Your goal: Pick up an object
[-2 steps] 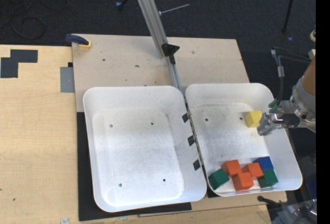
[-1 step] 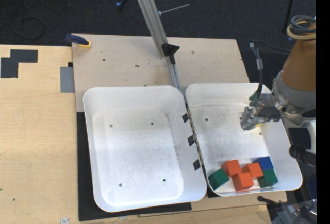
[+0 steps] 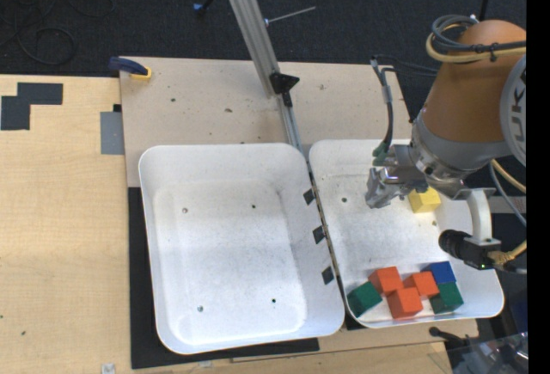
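My gripper (image 3: 381, 192) hangs over the back half of the right bin (image 3: 361, 159), below the grey and orange wrist. A yellow block (image 3: 424, 199) lies just to its right, apart from it. Along the bin's front edge sits a cluster of blocks: a green one (image 3: 364, 298) at the left, three orange ones (image 3: 387, 279) (image 3: 406, 303) (image 3: 424, 283), a blue one (image 3: 443, 272) and a second green one (image 3: 447, 300) at the right. I see no block in the gripper.
The left bin (image 3: 159, 192) stands beside the right one, with black clips (image 3: 319, 234) along the shared wall. A slanted aluminium bar (image 3: 253, 24) rises behind the bins. A small blue and yellow clamp (image 3: 131, 67) lies at the bench's back left.
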You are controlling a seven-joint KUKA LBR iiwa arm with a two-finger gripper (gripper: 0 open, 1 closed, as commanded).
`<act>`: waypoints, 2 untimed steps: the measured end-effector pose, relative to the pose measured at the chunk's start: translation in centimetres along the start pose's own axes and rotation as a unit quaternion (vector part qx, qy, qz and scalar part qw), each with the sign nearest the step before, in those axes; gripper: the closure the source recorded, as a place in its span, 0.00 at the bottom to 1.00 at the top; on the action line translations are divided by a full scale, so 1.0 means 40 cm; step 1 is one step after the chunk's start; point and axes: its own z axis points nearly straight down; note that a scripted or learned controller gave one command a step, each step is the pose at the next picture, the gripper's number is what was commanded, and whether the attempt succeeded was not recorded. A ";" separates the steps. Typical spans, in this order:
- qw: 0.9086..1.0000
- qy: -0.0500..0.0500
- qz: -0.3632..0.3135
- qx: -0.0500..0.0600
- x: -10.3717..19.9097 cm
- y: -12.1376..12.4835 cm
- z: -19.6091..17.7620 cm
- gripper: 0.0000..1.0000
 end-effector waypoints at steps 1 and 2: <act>1.000 0.000 0.001 0.002 0.114 0.016 0.030 1.00; 1.000 0.000 0.000 0.000 0.245 0.071 0.034 1.00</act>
